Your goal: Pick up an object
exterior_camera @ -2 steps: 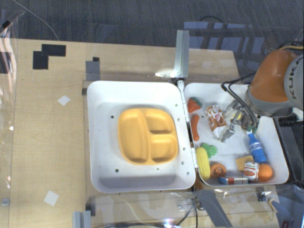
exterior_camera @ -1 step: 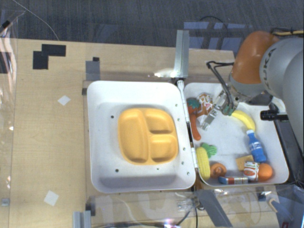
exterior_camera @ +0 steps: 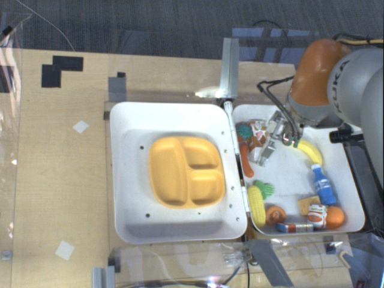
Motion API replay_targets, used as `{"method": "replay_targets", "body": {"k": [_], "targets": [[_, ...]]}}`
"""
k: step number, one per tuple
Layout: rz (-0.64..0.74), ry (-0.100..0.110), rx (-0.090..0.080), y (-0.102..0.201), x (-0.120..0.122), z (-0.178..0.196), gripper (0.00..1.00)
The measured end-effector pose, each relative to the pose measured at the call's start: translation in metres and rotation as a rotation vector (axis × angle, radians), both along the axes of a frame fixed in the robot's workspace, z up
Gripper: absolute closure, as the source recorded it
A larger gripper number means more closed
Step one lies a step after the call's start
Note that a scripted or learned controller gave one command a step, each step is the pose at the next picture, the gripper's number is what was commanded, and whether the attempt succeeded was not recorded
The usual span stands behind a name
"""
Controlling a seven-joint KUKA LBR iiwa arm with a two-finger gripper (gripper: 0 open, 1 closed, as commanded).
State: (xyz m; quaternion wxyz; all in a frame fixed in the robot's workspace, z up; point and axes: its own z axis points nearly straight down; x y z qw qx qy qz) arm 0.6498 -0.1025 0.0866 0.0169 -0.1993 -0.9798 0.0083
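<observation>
The right bin (exterior_camera: 358, 204) holds several toys. A yellow banana (exterior_camera: 310, 152) lies near its middle right, with a blue bottle (exterior_camera: 323, 185) below it. A corn cob (exterior_camera: 257, 202) and a small green piece (exterior_camera: 266, 189) sit by the left wall, and a long orange-red piece (exterior_camera: 246, 160) lies along that wall. An orange ball (exterior_camera: 336, 216) rests in the front right corner. My gripper (exterior_camera: 264, 155) hangs over the bin's upper left part, pointing down and left, just right of the orange-red piece. I see nothing held in it.
The left bin (exterior_camera: 129, 161) holds a yellow divided plate (exterior_camera: 186, 170). A marker (exterior_camera: 295, 227), a small brown-red ball (exterior_camera: 275, 213) and a tan block (exterior_camera: 308, 203) lie along the right bin's front wall. A metal post (exterior_camera: 230, 71) stands behind the bins.
</observation>
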Motion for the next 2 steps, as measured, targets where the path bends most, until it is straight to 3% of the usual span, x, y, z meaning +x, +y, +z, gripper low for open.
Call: {"method": "replay_targets", "body": {"k": [1, 2], "targets": [[0.648, -0.043, 0.008, 0.003, -0.002, 0.002, 0.00], [0.406, -0.041, 0.014, -0.053, -0.029, 0.035, 0.00]]}}
